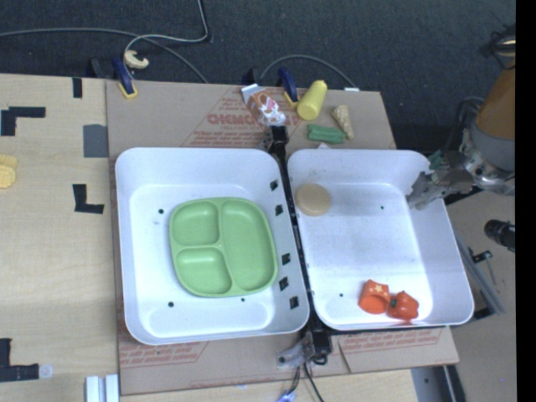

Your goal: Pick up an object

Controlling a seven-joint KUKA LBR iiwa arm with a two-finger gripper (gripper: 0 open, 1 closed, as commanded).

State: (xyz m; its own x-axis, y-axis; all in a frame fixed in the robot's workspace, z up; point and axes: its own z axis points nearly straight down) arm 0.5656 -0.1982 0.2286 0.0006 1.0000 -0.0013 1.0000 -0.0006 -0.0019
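The tabletop (pixel 50 249) carries a brown cardboard sheet (pixel 218 124) on which two shallow white bins sit side by side, touching along their inner edges. The left bin (pixel 142 182) holds a green divided plate (pixel 223 247) with three compartments, lying flat near its middle. The right bin (pixel 435 249) holds a round tan disc (pixel 314 199) near its far left corner and a red-and-orange toy (pixel 389 300) near its near right corner, well apart from each other. The grey arm (pixel 494 132) sits at the right, and its tool (pixel 421 193) hangs over the right bin's far right rim, away from both things; whether it is released or clenched cannot be told. Beyond the bins lie a yellow bottle-shaped toy (pixel 311 100), a green piece (pixel 325 134) and a small printed packet (pixel 265 105).
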